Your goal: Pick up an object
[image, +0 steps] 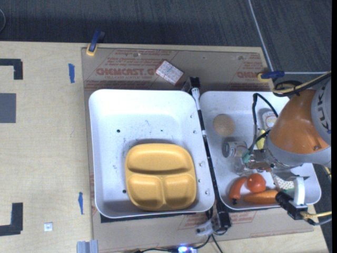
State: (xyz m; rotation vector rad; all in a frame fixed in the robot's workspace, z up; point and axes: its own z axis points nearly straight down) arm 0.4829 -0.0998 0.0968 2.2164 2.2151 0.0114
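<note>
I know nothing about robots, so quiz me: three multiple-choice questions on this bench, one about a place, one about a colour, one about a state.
1. Where does the divided tray lie?
A. left bin
B. right bin
C. bare bench

2. What colour is that tray?
A. blue
B. yellow
C. green

3. How does the tan ball sit?
A. stacked on the tray
B. outside the bins
C. apart from the red and orange items

Answers: 1 A, it rests inside the left bin. 2 B, its surface is yellow. 3 C, bare floor of the right bin separates them.
</note>
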